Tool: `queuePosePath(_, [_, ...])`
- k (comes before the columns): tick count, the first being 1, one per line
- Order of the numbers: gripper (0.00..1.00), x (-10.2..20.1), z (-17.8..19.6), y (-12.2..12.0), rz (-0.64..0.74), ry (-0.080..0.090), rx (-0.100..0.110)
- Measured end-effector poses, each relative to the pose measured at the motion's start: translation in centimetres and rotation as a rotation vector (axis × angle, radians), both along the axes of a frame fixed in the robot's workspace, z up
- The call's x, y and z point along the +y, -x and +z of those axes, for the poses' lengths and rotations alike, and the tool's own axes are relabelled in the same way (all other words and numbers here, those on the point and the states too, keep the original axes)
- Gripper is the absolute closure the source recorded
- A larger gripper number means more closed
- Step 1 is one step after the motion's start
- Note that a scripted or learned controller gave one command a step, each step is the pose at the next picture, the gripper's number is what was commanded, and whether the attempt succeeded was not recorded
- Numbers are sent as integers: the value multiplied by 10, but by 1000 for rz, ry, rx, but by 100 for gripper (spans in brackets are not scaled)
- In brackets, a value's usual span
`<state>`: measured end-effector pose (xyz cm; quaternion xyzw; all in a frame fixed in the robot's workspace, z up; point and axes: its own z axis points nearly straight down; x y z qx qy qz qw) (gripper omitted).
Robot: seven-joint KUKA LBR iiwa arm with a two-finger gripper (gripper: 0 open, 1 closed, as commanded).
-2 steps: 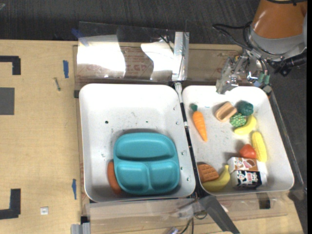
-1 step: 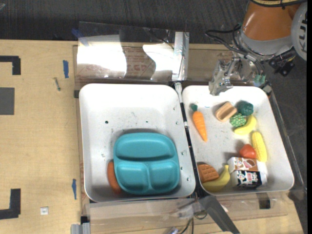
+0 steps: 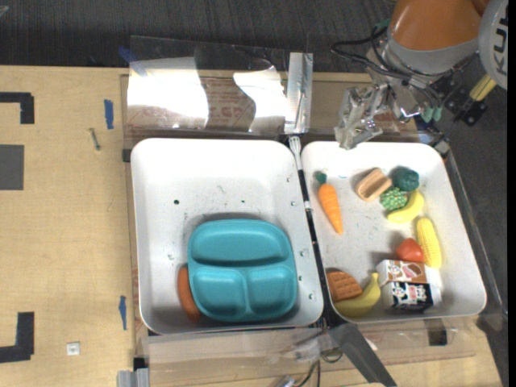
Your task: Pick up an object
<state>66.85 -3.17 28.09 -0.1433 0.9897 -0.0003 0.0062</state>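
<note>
The right bin (image 3: 459, 216) holds several toy foods: a carrot (image 3: 330, 203), a hot dog bun (image 3: 372, 184), a green broccoli piece (image 3: 405, 177), a yellow corn cob (image 3: 428, 241), a banana (image 3: 361, 296), a brown cookie (image 3: 342, 282) and a small milk carton (image 3: 407, 284). My gripper (image 3: 359, 127) hangs above the far left edge of that bin, up and to the left of the bun, with its metal fingers pointing down and nothing between them. The arm's orange band (image 3: 431, 10) is at the top right.
The left bin (image 3: 161, 184) holds a teal divided tray (image 3: 242, 268) with an orange-red object (image 3: 185, 293) tucked at its left side. A clear plastic sheet (image 3: 210, 95) lies behind the bins. Cables (image 3: 451, 95) trail off the wrist.
</note>
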Motion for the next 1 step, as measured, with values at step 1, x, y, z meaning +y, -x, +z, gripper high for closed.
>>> queuePosePath(1, [100, 15, 23, 0, 292, 3, -1])
